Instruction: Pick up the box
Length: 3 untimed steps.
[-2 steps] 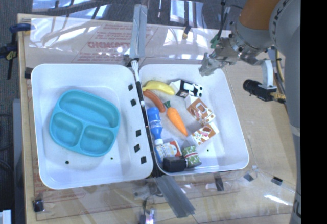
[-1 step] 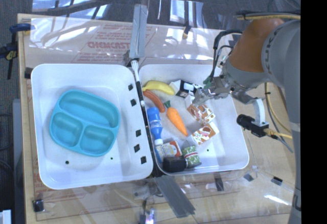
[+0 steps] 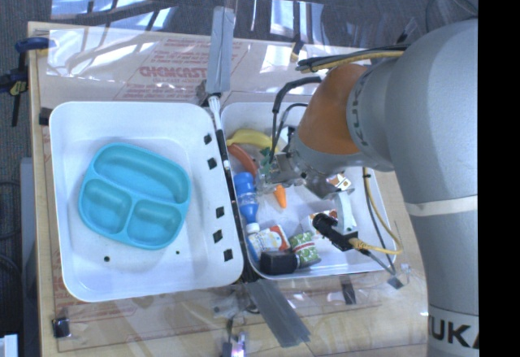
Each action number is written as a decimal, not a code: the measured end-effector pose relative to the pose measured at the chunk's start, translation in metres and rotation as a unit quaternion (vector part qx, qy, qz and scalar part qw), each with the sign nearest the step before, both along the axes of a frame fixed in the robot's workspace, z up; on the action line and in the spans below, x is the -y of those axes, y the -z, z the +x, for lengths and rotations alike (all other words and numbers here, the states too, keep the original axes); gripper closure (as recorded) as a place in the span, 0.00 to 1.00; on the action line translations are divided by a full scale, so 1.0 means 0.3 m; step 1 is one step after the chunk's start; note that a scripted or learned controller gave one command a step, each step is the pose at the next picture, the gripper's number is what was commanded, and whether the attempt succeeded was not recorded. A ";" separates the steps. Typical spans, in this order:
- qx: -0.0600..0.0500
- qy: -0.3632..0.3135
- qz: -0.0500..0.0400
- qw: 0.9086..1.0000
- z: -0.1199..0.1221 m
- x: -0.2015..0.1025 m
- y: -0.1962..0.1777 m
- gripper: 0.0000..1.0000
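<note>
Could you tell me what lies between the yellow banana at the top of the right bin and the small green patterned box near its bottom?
In the camera view, a blue bottle and an orange carrot-like piece lie between the banana and the box.

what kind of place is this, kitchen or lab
Most likely a robotics lab set up for pick-and-place trials, not a kitchen. A grey industrial arm reaches over two white bins on a bench, one holding a blue divided plate, the other a jumble of toy food and small packages.
</note>
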<state>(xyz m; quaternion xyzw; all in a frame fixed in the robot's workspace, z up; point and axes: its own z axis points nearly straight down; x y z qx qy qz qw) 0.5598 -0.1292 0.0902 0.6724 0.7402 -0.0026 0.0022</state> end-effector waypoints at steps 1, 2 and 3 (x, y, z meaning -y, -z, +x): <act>-0.001 0.014 0.004 1.000 0.094 -0.187 -0.341 0.00; 0.000 0.007 0.003 1.000 0.221 -0.030 -0.777 0.00; -0.003 -0.007 0.004 1.000 -0.006 0.092 -0.177 0.00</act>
